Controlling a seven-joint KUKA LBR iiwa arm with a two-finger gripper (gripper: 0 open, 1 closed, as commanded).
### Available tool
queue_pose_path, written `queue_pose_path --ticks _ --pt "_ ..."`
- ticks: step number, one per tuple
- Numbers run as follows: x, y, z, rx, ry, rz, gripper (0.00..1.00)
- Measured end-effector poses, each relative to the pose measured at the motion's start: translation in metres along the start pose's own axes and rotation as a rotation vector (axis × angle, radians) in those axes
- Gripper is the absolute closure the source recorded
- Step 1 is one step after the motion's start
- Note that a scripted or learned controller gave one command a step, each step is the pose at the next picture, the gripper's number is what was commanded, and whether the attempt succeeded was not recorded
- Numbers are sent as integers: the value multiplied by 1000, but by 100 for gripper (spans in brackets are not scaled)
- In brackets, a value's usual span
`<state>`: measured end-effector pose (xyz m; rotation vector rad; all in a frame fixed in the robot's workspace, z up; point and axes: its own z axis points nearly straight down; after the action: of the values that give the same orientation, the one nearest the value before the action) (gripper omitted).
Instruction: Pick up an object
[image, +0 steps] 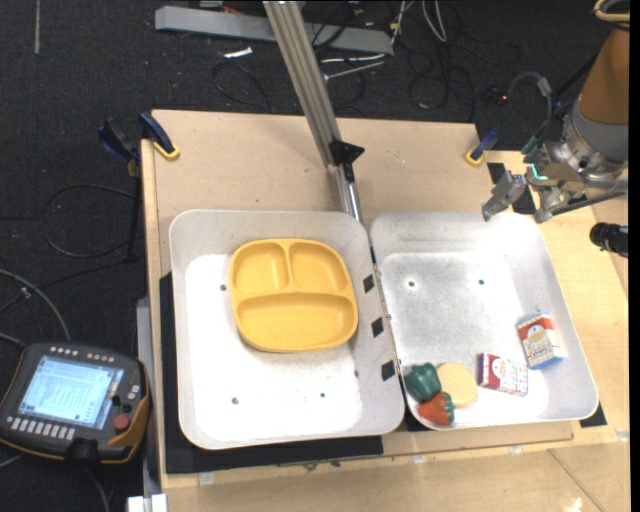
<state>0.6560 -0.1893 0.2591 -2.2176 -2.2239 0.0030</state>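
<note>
White bins, two of them, lie side by side below me. Nearest the camera, at the right bin's (470, 290) six o'clock edge, sits a cluster: one green pepper (422, 379) touching one red pepper (436, 407), with one pale yellow disc (458, 383) just beside them at their three o'clock. One red-and-white packet (503, 374) lies next, long axis running roughly nine to three, slightly tilted. One small carton (539, 340) lies at the bin's four o'clock side, its long axis running about eleven to five, white top end toward eleven. That makes five loose things, all in the right bin.

Farther back, the left bin (200, 300) holds one yellow tray (293, 295) with three compartments, its broad compartment toward six o'clock.

Farthest, my gripper (520, 188) hangs over the right bin's one o'clock corner, well apart from every item. My fingers look parted with nothing between them, though they are small and dark here.
</note>
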Motion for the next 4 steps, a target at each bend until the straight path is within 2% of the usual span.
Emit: queue_pose_path --ticks 2,3,4 --pt "4 7 89 3 1 -1 0" --pt "13 7 149 4 2 0 0" --pt "12 10 133 -6 -1 -1 100"
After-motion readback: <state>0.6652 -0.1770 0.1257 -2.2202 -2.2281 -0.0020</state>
